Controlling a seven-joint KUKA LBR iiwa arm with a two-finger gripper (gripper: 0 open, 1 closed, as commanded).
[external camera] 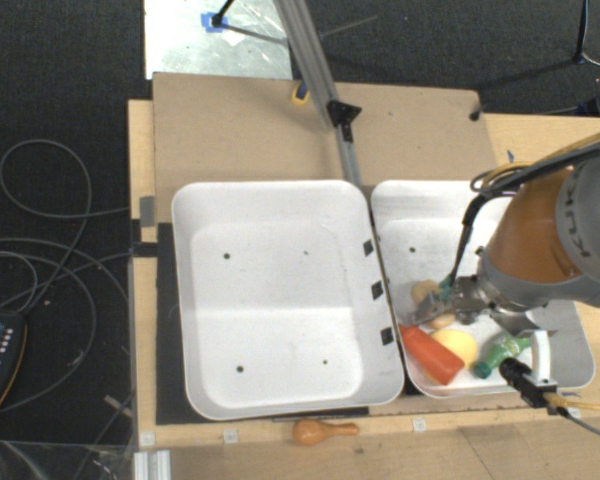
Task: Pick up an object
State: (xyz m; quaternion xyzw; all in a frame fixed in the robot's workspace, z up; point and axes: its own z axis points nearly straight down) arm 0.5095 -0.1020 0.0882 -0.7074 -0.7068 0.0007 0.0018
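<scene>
A red-orange carrot-shaped toy (432,356) is lying in the right bin (405,213), near its front left corner, its long axis running diagonally from upper left to lower right. A yellow lemon-like toy (459,345) is touching it. The gripper (442,306) is hovering just above them; its grasp cannot be told.

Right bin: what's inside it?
Right bin holds a red piece, a yellow piece, a green item and a tan object. The arm covers the rest.
</scene>
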